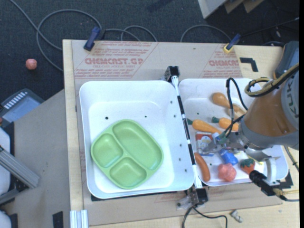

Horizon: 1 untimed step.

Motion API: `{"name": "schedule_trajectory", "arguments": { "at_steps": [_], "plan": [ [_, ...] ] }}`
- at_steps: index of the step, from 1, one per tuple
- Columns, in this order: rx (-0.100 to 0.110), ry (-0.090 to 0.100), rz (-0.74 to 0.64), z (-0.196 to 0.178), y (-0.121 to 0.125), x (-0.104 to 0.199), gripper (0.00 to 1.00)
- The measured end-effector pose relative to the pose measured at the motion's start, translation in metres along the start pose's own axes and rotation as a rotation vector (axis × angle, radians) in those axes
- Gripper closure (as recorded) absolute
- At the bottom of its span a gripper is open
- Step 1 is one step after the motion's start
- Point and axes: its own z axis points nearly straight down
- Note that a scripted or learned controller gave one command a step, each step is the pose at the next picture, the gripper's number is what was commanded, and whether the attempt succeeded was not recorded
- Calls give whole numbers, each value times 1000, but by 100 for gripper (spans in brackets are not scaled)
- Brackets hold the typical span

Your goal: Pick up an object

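Reaching in from the right of the frame, the grey arm (280,103) with its orange band lay over the right bin (199,91), its wrist pointing toward the lower middle of that bin. The end effector (219,144) sat low among the toys there, near a small blue piece (229,156) and a red-and-white printed packet (204,140); whether it was apart, together or clamped on anything could not be told, since the wrist and cables hid that part.

Around it in the right bin lay several play-food items. An orange carrot (205,126) lay just left of the wrist, and a second orange piece (227,123) rested beside it toward the arm. A tan, pear-shaped item (220,99) lay higher up, near the bin's upper middle. A red-brown sausage (203,167) lay along the bin's left wall at the lower left, a pinkish-red round fruit (227,172) sat to its right, and a small green-and-red piece (247,164) lay further right, close to the arm's base.

The left bin (95,96) held a green divided plate (126,153) with three compartments, set toward its lower half. Both bins rested on the tabletop (118,61), whose brown sheet carried red lettering; a blue clip (92,38) gripped its upper left edge. A small pink ball (31,63) lay on the dark floor (47,4) at the upper left of the frame.
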Motion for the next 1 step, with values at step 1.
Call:
{"name": "schedule_trajectory", "arguments": {
  "at_steps": [1],
  "plan": [
    [0, -3, 2, 0, 0, 3, 0]
  ]
}}
